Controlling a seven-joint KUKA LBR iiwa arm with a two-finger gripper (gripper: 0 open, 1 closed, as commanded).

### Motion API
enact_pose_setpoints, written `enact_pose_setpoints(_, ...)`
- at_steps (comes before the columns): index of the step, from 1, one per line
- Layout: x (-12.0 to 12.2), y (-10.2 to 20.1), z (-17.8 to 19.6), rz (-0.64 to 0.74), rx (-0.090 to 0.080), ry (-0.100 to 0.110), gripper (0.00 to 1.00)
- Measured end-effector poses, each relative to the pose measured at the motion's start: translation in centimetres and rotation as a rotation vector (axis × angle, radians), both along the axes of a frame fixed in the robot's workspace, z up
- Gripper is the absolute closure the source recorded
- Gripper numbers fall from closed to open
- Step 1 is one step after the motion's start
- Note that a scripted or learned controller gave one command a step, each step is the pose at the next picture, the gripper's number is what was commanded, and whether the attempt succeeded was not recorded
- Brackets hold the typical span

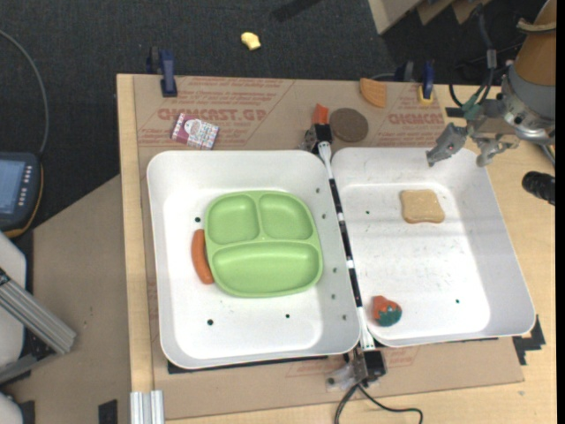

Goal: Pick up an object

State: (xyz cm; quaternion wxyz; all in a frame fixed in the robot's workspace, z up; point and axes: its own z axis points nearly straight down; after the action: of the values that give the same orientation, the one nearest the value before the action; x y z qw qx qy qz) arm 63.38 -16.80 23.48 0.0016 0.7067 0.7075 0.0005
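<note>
Hovering over the far right corner of the right white bin (494, 263), my pincer (466, 147) hangs spread and empty, with the flat tan bread-like slice (422, 207) lying nearer the camera and slightly left, well apart.

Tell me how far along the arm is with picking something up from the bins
Nothing looks picked up yet. The gripper hangs open over the far right corner of the right bin with nothing between its fingers. The slice of bread and the small red and teal toy lie in that bin; the green plate and orange sausage sit in the left bin. Reaching down, gripping and lifting all remain.
</note>
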Motion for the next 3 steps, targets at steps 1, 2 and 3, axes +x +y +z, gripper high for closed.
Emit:
enact_pose_setpoints(1, -1.4, -0.5, -11.5, -0.003, 0.004, 0.014, 0.00)
enact_pose_setpoints(2, -1.5, -1.0, -15.3, -0.002, 0.002, 0.007, 0.00)
enact_pose_setpoints(3, -1.3, -1.0, -13.8, -0.001, 0.001, -0.001, 1.00)
